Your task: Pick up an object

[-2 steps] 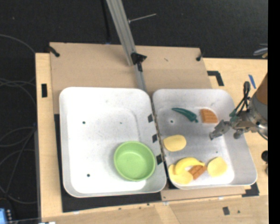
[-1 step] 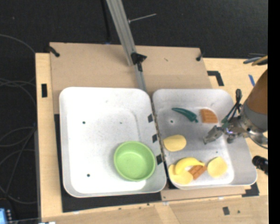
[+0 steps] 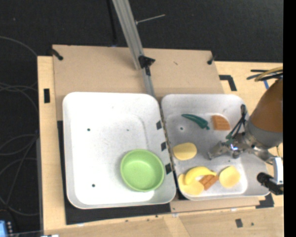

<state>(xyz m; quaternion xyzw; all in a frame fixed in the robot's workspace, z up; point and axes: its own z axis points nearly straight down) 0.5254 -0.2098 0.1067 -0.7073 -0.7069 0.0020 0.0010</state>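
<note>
Hovering low in the right bin (image 3: 202, 101), the claw (image 3: 218, 152) holds nothing; whether it is spread I cannot tell. This looks like the approach step. Nearest candidates: a yellow piece (image 3: 184, 151) just left, another (image 3: 229, 177) just below. Next: descend over one and close.

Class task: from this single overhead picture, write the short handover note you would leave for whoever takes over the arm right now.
Gripper: low in the right bin, fingers unclear, nothing visibly held.
Right bin: yellow piece just left of the gripper, teal piece, orange-brown piece, yellow and orange pieces along the near edge.
Left bin: green bowl.
Done: no pick seen.
Left: grasp and lift one object.
</note>
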